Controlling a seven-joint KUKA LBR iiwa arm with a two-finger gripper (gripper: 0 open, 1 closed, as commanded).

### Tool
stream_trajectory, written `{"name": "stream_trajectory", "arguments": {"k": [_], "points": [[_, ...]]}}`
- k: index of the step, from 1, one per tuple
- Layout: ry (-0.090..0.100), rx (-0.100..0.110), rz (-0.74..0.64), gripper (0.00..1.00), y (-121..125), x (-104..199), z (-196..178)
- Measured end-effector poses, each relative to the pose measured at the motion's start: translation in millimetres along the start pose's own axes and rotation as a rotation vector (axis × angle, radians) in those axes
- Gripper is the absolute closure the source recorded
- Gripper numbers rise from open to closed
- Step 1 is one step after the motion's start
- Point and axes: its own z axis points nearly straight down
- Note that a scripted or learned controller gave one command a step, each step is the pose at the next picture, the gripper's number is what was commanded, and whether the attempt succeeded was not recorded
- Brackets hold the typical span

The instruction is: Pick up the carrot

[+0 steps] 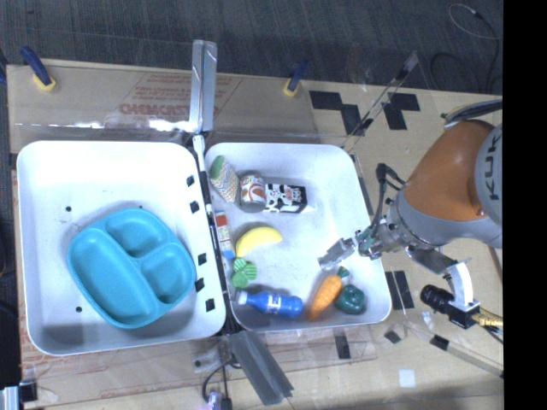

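Nearest, along the front wall of the right bin (pixel 282 154), lie a blue bottle (pixel 270 302), the carrot (pixel 324 294) and a dark green toy vegetable (pixel 350 298). The carrot lies tilted, its orange body touching the green toy on its right and its leafy end pointing up toward the gripper (pixel 340 252). Behind the bottle sits a small green ridged piece (pixel 244 272), then a yellow banana (pixel 257 239), and further back a small carton with a cow print (pixel 275 195) beside a pale speckled packet (pixel 224 179). A narrow strip with red marks (pixel 223 233) lies along the left wall.

Next door, the left bin (pixel 51 165) holds a blue divided plate (pixel 131 266).

Reaching in from the right, the grey arm with its orange band (pixel 444 182) bends low over the right bin's edge. Its gripper hangs just above the carrot's top, and whether it is apart or together cannot be told; nothing shows between them.

Below both bins is a brown board (pixel 256 88) with black squares (pixel 342 109), blue clamps (pixel 38 68) at its far edge, and dark carpet (pixel 256 15) beyond.
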Motion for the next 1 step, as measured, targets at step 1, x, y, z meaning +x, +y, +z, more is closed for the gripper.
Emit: {"name": "stream_trajectory", "arguments": {"k": [1], "points": [[0.002,0.000,-0.063,0.00,0.6,0.9,88.0]]}}
